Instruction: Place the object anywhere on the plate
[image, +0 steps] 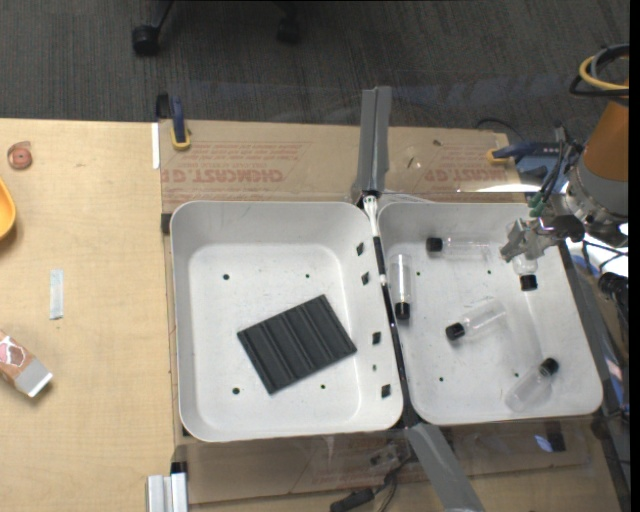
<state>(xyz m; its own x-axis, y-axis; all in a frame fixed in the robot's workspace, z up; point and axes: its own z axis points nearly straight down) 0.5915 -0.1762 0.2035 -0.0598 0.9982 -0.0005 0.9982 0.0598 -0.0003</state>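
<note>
A dark ribbed rectangular plate (297, 343) lies slantwise on the floor of the left bin (200, 300). Several clear vials with black caps are scattered in the right bin (480, 405): one (400, 285) along its left wall, one (452, 244) at the back, one (475, 320) in the middle and one (530, 385) at the front right. My gripper (524, 246) hangs over the back right part of that bin, just above a black cap (528, 283). It is far to the right of the plate.
A metal divider bar (374, 140) runs between the bins at the back. Clamps (178, 128) hold cardboard behind them. On the wooden table to the left lie small items (22, 368). Cables (605, 70) hang at the upper right.
</note>
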